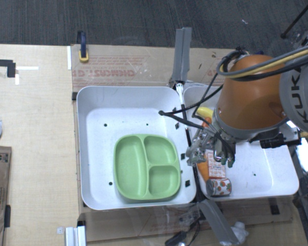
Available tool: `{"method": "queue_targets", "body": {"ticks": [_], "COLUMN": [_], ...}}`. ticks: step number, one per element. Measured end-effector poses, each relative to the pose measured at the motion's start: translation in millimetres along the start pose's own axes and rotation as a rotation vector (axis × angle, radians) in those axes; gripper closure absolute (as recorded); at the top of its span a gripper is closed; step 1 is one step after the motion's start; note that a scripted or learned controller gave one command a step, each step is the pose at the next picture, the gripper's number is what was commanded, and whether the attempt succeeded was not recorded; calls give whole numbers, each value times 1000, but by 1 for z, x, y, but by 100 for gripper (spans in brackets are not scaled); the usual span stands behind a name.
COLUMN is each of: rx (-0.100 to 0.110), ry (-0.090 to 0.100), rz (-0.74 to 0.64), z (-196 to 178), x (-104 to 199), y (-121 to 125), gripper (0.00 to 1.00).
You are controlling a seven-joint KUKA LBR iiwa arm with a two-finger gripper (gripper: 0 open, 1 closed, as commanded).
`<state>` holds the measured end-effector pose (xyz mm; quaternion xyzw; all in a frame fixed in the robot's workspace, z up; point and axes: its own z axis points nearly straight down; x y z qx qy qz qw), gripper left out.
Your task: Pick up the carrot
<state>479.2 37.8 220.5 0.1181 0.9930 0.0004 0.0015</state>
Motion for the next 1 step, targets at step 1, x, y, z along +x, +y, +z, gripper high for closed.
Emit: {"method": "queue_targets", "body": {"ticks": [1], "rx": [0], "ry": [2], "rz": [-306], "z": [5], "x": [-13], "y": [-9], "gripper": [100]}}
